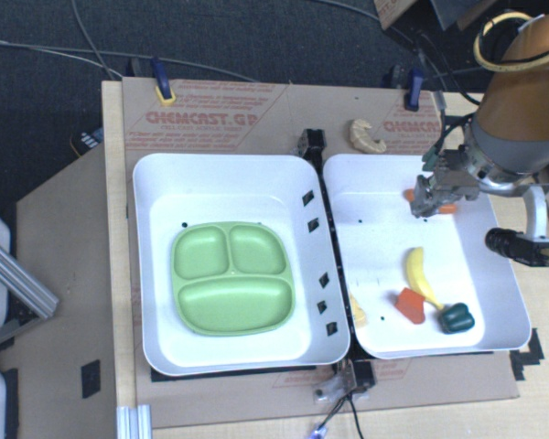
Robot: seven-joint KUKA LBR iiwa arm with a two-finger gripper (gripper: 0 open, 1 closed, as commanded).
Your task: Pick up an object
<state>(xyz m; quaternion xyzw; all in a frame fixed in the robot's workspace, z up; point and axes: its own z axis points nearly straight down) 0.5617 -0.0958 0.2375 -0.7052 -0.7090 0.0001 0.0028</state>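
Banana (422, 277), red piece (410, 305) and green piece (456, 317) lie in the right bin (375, 337). Gripper (427, 199) hangs over an orange item (446, 208), perhaps touching it; jaw state unclear.

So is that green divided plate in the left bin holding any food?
Empty. The green plate lies flat in the left bin, and all three of its compartments show bare green.

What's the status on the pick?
Gripper low over right bin, near an orange item. Banana, red piece, green piece loose. Nothing blocking.
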